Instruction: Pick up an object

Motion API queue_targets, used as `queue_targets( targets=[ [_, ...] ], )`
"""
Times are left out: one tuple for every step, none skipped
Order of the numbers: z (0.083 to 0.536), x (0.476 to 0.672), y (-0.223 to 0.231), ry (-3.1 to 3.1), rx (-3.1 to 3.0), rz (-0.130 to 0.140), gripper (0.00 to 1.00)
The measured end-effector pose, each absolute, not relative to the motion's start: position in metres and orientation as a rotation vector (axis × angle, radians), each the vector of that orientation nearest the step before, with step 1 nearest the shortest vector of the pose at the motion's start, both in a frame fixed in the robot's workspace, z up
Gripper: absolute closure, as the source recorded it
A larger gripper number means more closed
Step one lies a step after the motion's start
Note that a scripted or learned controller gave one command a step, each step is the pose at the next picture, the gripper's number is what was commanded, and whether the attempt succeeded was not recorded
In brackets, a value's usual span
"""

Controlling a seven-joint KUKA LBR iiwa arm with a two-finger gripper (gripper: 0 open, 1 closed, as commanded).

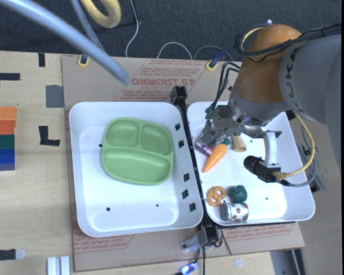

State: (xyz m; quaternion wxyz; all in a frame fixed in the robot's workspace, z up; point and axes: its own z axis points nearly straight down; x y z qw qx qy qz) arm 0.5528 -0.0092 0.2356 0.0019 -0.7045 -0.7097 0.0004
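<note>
- Here, the arm [286,67] reaches in from the right, its end effector [218,132] low over the upper-left part of the right bin [298,208].
- Whether the end effector is open or closed, I cannot tell; its tip is lost among grey metal and cables.
- Candidates for the pick: a toy carrot [214,157] lies just below the end effector, with a purple piece [202,148] touching the carrot's upper left and a small tan piece [238,144] close to its right.
- Near the bin's front edge sit a pretzel [215,196], a dark green lump [237,193] and a small spotted can [236,212], all close together.
- Progress, as judged: nothing appears lifted; the grasp and the raise are not yet done.
- Room: the carrot group sits close to the divider [186,153] between bins, so that side is tight. The middle of the right bin's floor is bare. A black fitting [260,169] on a yellow cable hangs over it.
- The left bin [89,211] holds a green divided plate [139,151], well apart from the work.
</note>
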Motion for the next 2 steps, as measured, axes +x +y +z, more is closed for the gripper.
queue_targets(
  targets=[
    [0.227,0.548,0.042,-2.226,-2.212,0.002,1.0],
    [0.22,0.529,0.102,-2.228,-2.21,0.003,1.0]
  ],
)
